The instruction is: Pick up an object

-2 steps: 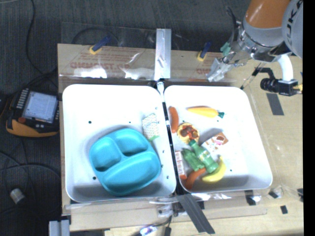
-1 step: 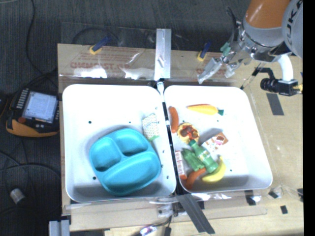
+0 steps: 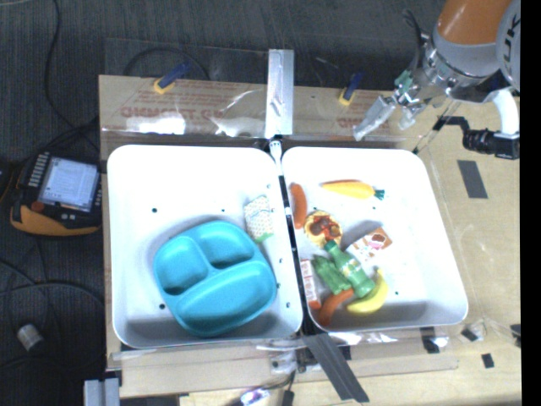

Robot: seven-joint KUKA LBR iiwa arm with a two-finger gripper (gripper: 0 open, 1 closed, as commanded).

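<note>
The right bin [image 3: 431,227] holds a heap of toy food. At its back lies a yellow corn-like piece [image 3: 348,189]; a red sausage [image 3: 297,200] lies by the left wall. Below them are a round brown item [image 3: 322,225], a red and white carton [image 3: 371,244], a green bottle [image 3: 345,269] and a banana [image 3: 373,299]. My gripper [image 3: 387,118] hangs high over the bench just behind this bin's back rim. Its two pale fingers [image 3: 370,128] are spread apart, open, with nothing between them.
In the left bin [image 3: 135,193] sit a blue divided plate [image 3: 215,273] and a small patterned packet [image 3: 259,216] against the shared wall. A metal post [image 3: 280,91] stands behind the divider. A handheld device [image 3: 63,189] lies off the bench at the left.
</note>
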